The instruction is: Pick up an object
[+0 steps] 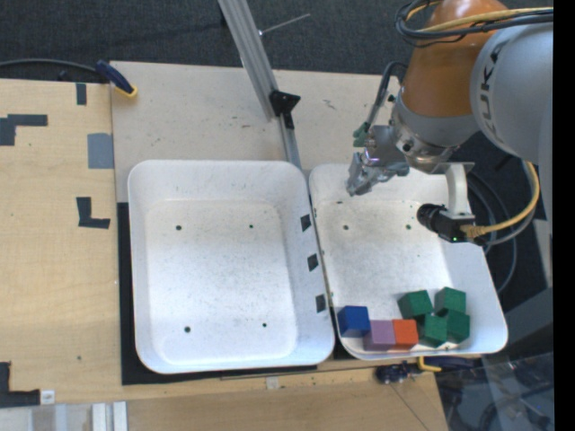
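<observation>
My gripper hangs over the far edge of the right bin, with nothing visible between its fingers. Several small blocks are bunched at that bin's near edge: a blue cube, a purple block, an orange block and three green blocks on the right. The gripper is well away from the blocks, at the opposite end of the bin.
The left bin lies beside the right one. A slanted metal rail runs from the top down to the gap between the bins. Tape marks sit on the wooden bench at the left.
</observation>
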Controlling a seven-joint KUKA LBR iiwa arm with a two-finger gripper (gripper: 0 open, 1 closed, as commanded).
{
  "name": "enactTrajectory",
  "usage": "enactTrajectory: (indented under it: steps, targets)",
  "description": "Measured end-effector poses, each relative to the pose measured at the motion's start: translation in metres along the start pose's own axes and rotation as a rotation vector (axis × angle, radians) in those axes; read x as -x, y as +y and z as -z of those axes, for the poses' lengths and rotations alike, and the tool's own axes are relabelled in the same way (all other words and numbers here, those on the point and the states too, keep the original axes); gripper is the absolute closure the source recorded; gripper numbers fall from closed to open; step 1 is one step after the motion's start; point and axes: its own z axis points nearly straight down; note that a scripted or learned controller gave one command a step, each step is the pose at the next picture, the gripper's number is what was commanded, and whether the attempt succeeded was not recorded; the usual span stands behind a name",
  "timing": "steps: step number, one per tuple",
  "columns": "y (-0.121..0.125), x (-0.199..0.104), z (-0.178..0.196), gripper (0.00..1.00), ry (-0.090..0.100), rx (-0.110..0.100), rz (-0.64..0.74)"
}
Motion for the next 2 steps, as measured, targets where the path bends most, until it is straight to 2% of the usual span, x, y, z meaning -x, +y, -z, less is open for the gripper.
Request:
enactTrajectory:
  steps: [2]
  targets:
    - [-0.052,-0.087,-0.033,1.0,0.0,-0.003,0.0]
